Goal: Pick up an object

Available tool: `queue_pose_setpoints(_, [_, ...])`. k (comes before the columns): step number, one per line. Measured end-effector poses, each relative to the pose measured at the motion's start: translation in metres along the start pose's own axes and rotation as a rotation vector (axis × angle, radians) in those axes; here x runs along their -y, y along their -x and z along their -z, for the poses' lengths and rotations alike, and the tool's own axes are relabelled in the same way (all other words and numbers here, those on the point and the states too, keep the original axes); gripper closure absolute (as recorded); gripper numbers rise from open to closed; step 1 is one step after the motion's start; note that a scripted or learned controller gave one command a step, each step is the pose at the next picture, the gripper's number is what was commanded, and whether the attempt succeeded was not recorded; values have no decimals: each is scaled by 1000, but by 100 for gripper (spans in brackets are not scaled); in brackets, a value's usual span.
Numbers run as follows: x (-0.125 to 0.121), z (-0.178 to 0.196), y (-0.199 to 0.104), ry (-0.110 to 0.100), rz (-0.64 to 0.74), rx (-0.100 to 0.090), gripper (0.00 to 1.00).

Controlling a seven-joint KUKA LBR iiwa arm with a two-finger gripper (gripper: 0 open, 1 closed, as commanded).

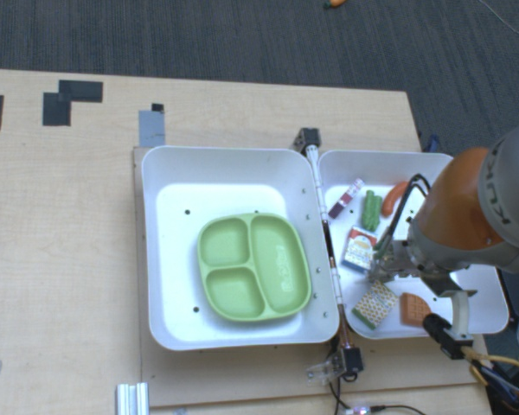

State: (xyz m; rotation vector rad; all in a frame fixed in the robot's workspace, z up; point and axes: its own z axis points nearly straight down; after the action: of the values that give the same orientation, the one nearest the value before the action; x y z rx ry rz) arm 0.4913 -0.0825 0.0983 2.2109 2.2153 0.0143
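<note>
Camera view: the hand [382, 271] hangs low in the right bin [498, 316] above a checkered packet [374, 305]; its grip cannot be told.

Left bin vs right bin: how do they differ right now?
The left bin holds one large item, a green divided plate; the right bin holds several small ones, including a green vegetable and a small carton. The arm reaches over the right bin, not the left. The left bin looks larger. Both are shallow, white and side by side.
</note>
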Motion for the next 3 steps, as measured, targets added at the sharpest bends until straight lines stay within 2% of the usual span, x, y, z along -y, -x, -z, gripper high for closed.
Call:
queue_pose_setpoints(1, [0,0,0,-1,0,0,0])
queue_pose_setpoints(2, [-1,10,-1,3,2,-1,100])
queue_pose_setpoints(3, [-1,10,-1,3,2,-1,0])
